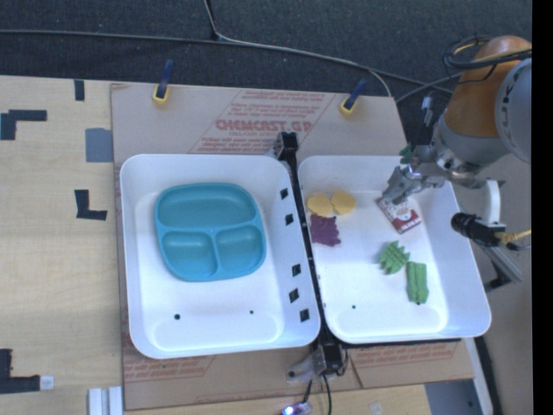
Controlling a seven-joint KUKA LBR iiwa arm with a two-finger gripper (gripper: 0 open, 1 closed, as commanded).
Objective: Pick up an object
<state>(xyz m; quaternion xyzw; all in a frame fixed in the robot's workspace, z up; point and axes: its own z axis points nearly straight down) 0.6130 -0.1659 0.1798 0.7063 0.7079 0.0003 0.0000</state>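
Hand [396, 194] low, red-white packet [404, 220] just beneath

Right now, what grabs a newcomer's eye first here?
The teal divided plate in the left bin stands out most. In the right bin, the hand hangs over a small red-and-white packet, with yellow pieces, a purple piece and green toys scattered nearby.

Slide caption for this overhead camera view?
Gripper poised over a small red-and-white item in the right bin; teal tray in left bin.
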